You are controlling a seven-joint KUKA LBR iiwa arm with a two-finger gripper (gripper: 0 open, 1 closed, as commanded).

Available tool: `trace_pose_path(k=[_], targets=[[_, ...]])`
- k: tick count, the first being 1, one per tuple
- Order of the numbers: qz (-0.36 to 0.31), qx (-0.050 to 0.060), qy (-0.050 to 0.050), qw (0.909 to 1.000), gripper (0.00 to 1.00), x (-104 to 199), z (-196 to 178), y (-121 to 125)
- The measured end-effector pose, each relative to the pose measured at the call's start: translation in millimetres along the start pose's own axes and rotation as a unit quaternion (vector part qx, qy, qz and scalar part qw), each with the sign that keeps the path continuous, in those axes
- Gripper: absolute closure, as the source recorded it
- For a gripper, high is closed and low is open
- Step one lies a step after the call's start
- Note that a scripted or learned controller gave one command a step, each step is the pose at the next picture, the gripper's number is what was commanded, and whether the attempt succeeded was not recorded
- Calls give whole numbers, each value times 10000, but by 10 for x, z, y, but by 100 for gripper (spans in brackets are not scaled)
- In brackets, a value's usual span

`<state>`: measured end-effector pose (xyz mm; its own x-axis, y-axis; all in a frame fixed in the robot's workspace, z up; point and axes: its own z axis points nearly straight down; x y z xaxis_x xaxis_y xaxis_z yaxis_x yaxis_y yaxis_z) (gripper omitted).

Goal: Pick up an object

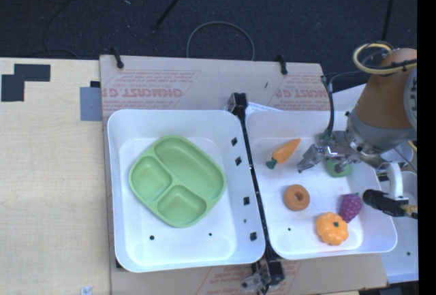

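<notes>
Cardboard sheet (204, 86) under the bins, upper centre of the frame: red printing, upside down, repeated twice. The wording is too blurred to read reliably.

2 white bins (126, 150) side by side | green 3-compartment plate (177, 180) in left bin | cardboard sheet (204, 86) beneath bins

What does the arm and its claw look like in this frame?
The arm is bulky and rounded, with an orange section above a grey wrist. A yellowish cable loop sits at its top. The claw is small, metallic grey, with thin fingers.
</notes>
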<state>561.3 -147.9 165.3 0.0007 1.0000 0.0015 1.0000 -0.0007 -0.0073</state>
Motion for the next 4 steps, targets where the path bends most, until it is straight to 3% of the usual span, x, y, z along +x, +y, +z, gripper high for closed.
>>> trace_pose_path(k=[1, 2, 3, 4], targets=[[-1, 5, 3, 10000, 0, -92, 568, -19], [1, -16, 0, 10000, 0, -81, 786, -20], [19, -21, -2, 10000, 100, -92, 672, -19], [-8, -51, -13, 10000, 100, -133, 63, 44]])
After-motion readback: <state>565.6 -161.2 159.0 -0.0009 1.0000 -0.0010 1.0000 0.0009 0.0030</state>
